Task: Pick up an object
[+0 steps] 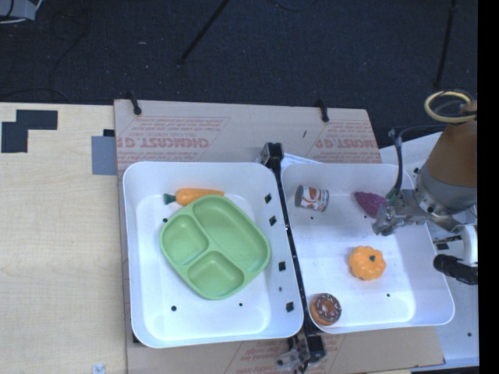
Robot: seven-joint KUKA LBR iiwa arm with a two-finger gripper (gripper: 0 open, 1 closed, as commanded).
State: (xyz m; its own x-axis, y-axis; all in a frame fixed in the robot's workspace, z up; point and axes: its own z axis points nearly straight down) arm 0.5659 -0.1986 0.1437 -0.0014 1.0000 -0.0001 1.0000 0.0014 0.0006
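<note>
Just left of gripper [387,221], purple object [369,202]

Left bin [148,209]: green divided plate [214,246] in the middle, orange carrot [196,195] just beside its upper-left edge. Right bin [421,306]: small can [312,199] lying on its side near the divider, purple item [369,202] upper right, orange pumpkin [366,262] centre-right, chocolate donut [325,308] at the lower-left corner. Arm enters from the right, gripper [387,220] low over the bin, just beside the purple item, above the pumpkin
</note>
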